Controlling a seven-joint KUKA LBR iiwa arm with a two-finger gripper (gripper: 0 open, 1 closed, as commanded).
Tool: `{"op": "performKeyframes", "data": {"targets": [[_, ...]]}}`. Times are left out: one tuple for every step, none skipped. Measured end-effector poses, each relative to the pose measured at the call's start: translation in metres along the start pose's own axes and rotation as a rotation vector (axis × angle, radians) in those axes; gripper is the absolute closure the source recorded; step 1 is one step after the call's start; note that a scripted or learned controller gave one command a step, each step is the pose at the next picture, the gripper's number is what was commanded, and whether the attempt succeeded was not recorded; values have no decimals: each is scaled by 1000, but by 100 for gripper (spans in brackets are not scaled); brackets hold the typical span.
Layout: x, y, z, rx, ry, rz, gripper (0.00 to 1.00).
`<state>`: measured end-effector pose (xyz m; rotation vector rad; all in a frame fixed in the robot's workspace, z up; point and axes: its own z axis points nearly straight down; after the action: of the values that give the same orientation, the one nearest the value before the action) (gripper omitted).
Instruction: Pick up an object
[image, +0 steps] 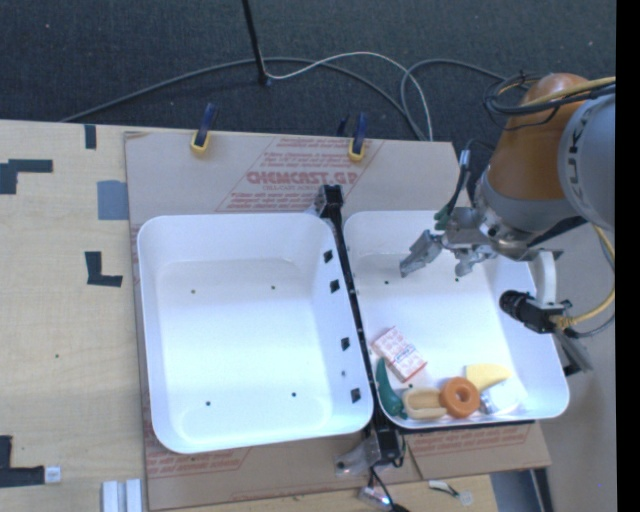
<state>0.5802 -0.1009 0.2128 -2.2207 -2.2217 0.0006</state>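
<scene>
My gripper (441, 258) hangs over the far half of the right bin (440, 310), its two grey fingers spread apart with nothing between them. The objects lie in the near part of that bin, well away from the gripper: a small red-and-white box (398, 353), an orange ring (460, 396), a tan bun-like piece (424, 403), a yellow wedge (487, 376), a green item (386, 392) against the divider, and a small white-and-grey item (500, 401).
The left bin (240, 330) sits beside the right one, separated by a black clip-studded divider (345, 300). Both rest on a cardboard sheet (290, 175) held by two clamps. Cables run across the dark floor behind.
</scene>
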Motion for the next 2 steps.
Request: {"op": "performKeyframes", "data": {"targets": [[-58, 19, 68, 6, 0, 4, 0], [-102, 31, 23, -4, -2, 3, 0]]}}
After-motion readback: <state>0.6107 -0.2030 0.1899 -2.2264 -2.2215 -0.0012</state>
